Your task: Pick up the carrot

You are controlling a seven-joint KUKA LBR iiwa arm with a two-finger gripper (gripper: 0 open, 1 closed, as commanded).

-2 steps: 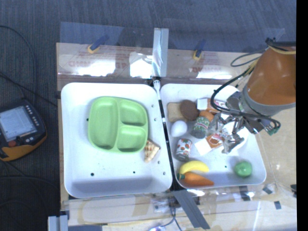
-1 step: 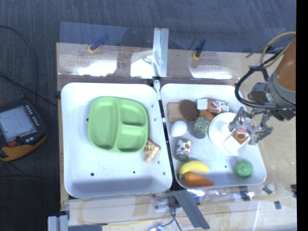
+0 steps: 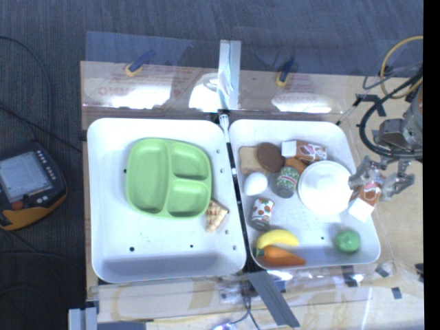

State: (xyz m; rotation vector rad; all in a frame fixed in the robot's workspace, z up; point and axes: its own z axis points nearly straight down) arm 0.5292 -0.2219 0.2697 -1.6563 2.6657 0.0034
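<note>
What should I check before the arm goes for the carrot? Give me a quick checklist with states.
1. Carrot in view, lying at the near edge of the right bin: ok.
2. Carrot free of neighbours: not ok, the banana lies against it.
3. Gripper over the carrot: not ok, it sits at the bin's right rim, well away.
4. Gripper free of load: cannot tell, a small orange and white carton is right at it.
5. Path across the bin: not ok, the white bowl and green apple lie between.
</note>
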